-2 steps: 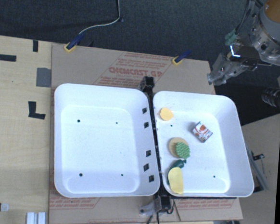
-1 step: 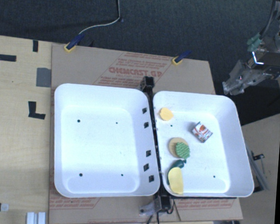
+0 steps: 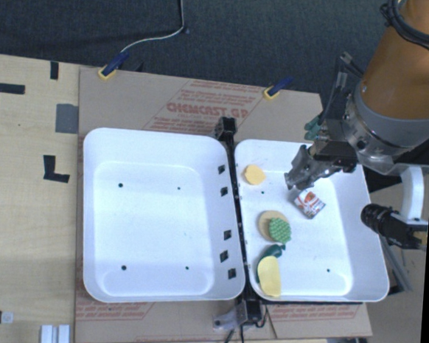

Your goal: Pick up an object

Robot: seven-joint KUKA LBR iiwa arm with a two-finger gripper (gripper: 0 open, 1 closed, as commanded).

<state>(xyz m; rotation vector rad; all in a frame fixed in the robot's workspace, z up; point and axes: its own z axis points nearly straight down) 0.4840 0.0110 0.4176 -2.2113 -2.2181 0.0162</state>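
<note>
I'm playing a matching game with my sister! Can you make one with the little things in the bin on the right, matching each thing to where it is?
Things:
1. small yellow round piece
2. red and white can
3. green knobbly piece
4. long yellow piece

Places:
A. nearest the bin's front edge
B. just below the end effector
C. lying on a tan disc
D. near the divider, farthest back

Pairs: 1-D, 2-B, 3-C, 4-A

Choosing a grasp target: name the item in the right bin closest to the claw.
The red-and-white can, just below the claw; the other items lie nearer the divider.
</note>
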